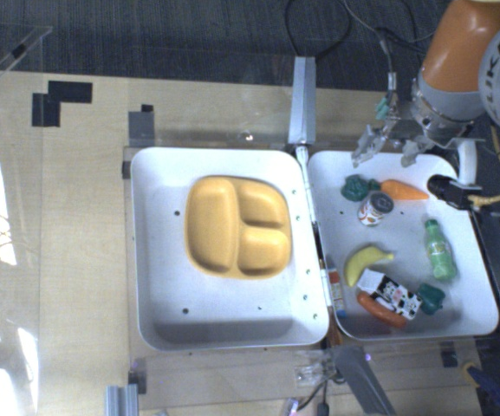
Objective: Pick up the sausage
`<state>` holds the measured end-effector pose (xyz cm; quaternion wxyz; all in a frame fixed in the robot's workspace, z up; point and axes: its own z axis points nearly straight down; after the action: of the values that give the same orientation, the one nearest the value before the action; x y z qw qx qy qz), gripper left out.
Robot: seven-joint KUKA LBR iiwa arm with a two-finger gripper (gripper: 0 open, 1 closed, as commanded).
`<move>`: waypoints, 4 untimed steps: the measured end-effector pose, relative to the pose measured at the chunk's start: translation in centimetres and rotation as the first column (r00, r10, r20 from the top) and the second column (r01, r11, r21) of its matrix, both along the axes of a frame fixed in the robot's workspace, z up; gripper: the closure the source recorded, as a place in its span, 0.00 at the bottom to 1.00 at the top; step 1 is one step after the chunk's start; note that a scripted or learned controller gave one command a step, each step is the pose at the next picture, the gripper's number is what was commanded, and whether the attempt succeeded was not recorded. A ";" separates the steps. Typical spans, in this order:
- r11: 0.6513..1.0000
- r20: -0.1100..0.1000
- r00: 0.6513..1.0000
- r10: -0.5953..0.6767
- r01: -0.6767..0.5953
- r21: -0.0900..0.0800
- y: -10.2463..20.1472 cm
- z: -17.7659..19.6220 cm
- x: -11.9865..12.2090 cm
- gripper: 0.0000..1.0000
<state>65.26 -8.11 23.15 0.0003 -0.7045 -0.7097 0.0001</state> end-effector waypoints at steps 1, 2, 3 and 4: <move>0.995 0.000 0.995 0.102 -0.102 0.000 1.2 -1.9 -2.7 0.00; 0.995 0.003 0.995 0.104 -0.104 0.000 1.3 -1.0 -2.4 1.00; 0.995 0.003 0.995 0.104 -0.104 0.000 1.3 -1.0 -2.4 0.00; 0.970 -0.001 0.970 -0.242 0.242 0.000 6.7 -5.0 -5.8 0.00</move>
<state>59.47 -1.42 18.16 0.0006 -0.7859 -0.6184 0.0003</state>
